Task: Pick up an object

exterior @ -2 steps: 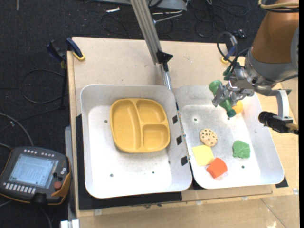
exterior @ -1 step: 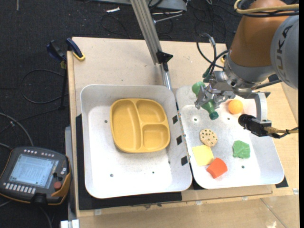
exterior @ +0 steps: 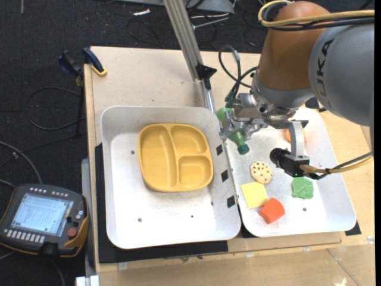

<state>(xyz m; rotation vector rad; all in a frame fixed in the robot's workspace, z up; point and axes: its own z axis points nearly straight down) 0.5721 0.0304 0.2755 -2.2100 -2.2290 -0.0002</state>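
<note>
The KUKA arm (exterior: 333, 58) is showing a smooth grey casing with part of its dark maker's lettering on the shell. A rounded orange band (exterior: 292, 46) is sitting above the wrist. A yellow cable (exterior: 315, 18) is looping over the band, and thin black cables (exterior: 229, 64) are curling off the metallic wrist block.

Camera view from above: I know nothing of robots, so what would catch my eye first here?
The big grey and orange robot arm reaches in from the right over the right bin. A yellow divided plate lies alone in the left bin. Under the arm lie a cookie, a yellow block and a red block.
</note>
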